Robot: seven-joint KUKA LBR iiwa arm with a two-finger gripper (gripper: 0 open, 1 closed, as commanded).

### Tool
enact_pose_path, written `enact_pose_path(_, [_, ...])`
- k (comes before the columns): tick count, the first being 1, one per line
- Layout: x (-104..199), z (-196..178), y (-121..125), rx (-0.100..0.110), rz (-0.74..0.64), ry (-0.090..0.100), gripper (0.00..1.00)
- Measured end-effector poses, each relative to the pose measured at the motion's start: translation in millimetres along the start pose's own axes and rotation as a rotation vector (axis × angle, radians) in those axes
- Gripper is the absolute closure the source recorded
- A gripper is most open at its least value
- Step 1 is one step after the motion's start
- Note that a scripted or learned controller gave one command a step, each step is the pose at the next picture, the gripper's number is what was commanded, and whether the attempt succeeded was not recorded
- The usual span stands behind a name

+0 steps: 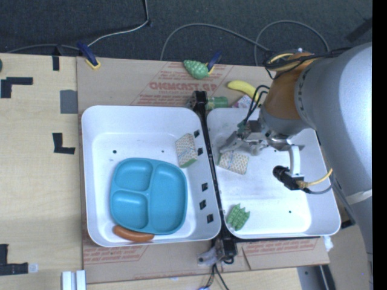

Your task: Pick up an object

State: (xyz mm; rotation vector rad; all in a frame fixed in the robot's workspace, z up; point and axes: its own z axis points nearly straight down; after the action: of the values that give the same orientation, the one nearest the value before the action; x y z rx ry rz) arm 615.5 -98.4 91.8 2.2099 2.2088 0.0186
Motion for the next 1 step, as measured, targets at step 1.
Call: enact_pose_path(1, [-5.3, 7.1, 45.0, 0.017, -0.003, 0.002, 0.0])
